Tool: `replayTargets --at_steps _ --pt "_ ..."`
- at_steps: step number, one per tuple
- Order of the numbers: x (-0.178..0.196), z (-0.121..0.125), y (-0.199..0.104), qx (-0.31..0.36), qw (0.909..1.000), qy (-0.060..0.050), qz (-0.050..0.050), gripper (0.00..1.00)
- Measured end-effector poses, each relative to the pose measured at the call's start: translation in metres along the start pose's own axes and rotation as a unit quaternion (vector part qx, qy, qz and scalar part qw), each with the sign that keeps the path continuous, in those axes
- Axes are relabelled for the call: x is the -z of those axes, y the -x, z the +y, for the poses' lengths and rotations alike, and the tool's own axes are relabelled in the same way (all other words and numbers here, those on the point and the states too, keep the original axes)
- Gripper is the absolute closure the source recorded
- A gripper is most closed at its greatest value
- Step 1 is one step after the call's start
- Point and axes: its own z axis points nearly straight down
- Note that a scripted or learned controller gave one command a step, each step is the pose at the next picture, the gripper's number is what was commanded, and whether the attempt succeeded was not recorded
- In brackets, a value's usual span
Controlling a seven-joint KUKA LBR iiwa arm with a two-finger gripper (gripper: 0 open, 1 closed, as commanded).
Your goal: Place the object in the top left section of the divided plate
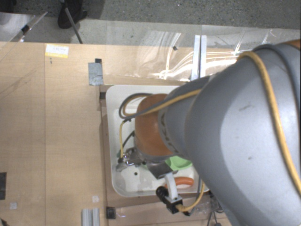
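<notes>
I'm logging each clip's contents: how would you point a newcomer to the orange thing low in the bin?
Start at the shallow white bin beside the wooden bench top, mostly covered by the big grey arm. Follow the arm's orange band down towards the bin's near edge. There, just below a bright green piece, lies a slim orange object, the only long, thin orange thing on the white floor.

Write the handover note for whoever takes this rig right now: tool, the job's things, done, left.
Tool: hidden under the grey arm with the orange band, which reaches low over the shallow white bin; open or shut cannot be told.
Things: a light green piece and an orange-red piece peek out beneath the arm near the bin's lower edge. What they are cannot be told; the arm covers most of the bin.
Done: no placement can be confirmed.
Left: check the tool for the object, then confirm it in the plate's top left section.
</notes>
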Motion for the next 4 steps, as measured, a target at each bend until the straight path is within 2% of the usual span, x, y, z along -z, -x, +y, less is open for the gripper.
replayTargets --at_steps 1,2,3,4 --pt "0.011 0.002 0.003 -0.003 1.0000 0.003 -0.001 1.00" --pt "0.000 0.003 -0.002 -0.108 0.9942 0.004 0.002 1.00" --pt "0.000 0.005 -0.009 -0.203 0.9791 0.005 0.001 1.00" --pt "0.001 0.007 -0.012 -0.337 0.9416 0.007 0.004 1.00"
